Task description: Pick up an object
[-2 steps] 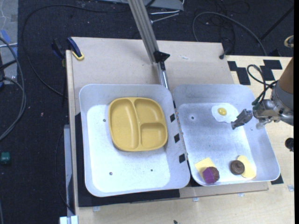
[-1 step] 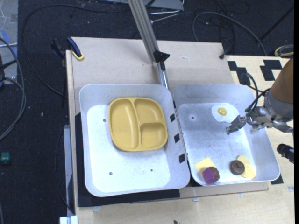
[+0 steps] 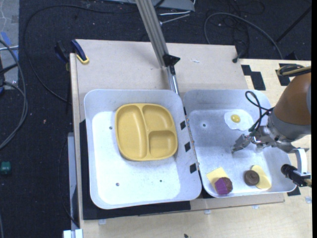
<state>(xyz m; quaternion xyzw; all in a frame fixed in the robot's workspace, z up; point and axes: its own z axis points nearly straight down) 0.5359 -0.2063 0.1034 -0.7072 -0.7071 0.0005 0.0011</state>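
Camera view: the gripper (image 3: pixel 241 144) hangs low over the bare floor of the right bin (image 3: pixel 213 133), just below the fried-egg toy (image 3: pixel 235 118), in what reads as the approach step, with nothing lifted yet. Its jaws look slightly apart and grip nothing. The next move calls for settling over one object, perhaps the egg or the brown round piece (image 3: pixel 251 178) further below it.

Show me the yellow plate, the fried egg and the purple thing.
yellow plate (image 3: pixel 146 131): camera view, on the divider between its compartments.
fried egg (image 3: pixel 235 119): camera view, on the yolk.
purple thing (image 3: pixel 223 185): camera view, on its top.
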